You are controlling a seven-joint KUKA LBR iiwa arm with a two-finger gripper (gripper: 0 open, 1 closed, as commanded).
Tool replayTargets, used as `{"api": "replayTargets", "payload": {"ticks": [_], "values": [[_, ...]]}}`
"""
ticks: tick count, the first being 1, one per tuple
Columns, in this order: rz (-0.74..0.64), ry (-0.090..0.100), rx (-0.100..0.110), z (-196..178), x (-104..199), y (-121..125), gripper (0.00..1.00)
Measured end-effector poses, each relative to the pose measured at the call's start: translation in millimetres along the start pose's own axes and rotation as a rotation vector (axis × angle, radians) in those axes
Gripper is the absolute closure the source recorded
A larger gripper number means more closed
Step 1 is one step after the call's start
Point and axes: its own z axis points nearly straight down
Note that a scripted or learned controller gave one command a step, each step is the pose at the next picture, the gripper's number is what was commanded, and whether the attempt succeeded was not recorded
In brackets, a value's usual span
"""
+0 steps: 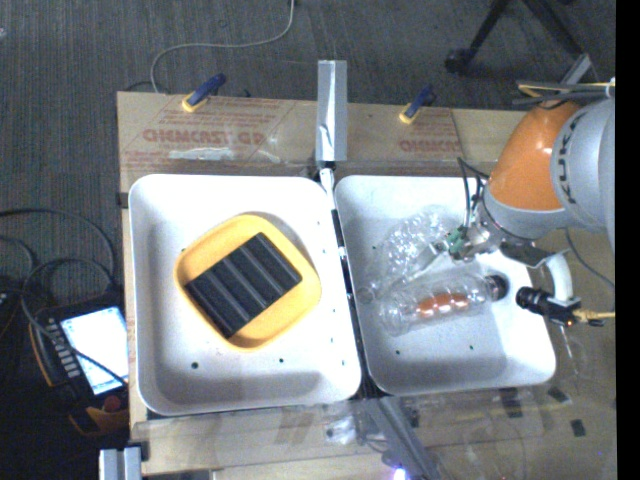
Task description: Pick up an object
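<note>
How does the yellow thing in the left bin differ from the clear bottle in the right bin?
The yellow object is opaque, with a black ribbed panel on top; the clear bottle is see-through, with something orange inside. The yellow object is broad and squarish, while the bottle is slim and long. The yellow object lies alone in the left bin; the bottle lies on its side beside crumpled clear plastic in the right bin. Both rest on a bin floor.

A dark grey carpeted floor was seen around a brown bench. A thin white cable was laid across the carpet, and black chair legs were visible at upper right.
</note>
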Motion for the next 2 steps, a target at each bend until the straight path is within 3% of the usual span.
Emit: {"api": "replayTargets", "payload": {"ticks": [1, 2], "values": [[-0.157, 0.000, 0.017, 17.7, 8.7, 59.4, 0.00], [-0.229, -0.009, -0.014, 16.7, 26.1, -10.9, 0.00]]}}
